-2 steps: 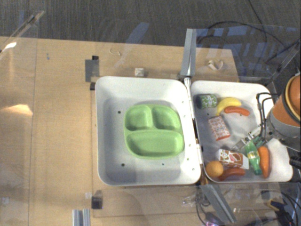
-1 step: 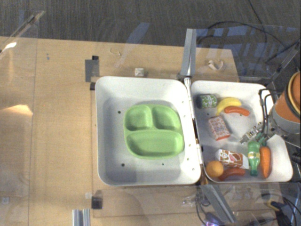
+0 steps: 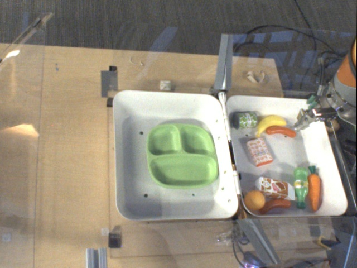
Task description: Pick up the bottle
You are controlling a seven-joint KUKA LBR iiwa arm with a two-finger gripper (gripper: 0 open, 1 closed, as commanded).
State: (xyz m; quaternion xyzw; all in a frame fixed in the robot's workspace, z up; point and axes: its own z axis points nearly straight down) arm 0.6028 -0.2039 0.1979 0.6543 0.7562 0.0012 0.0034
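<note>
Crowded by the carrot [image 3: 315, 190], the bottle [image 3: 301, 186], well below the pincer [image 3: 305, 118] (state unreadable), could be mis-grasped.

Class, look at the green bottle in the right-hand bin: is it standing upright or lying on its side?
Lying on its side. The green bottle shows its full length flat on the floor of the right bin, beside the carrot.

No readable text anywhere; print on the small carton [image 3: 274, 187], the red-patterned packet [image 3: 259, 151] and the can [image 3: 245, 119] is too blurred.
</note>
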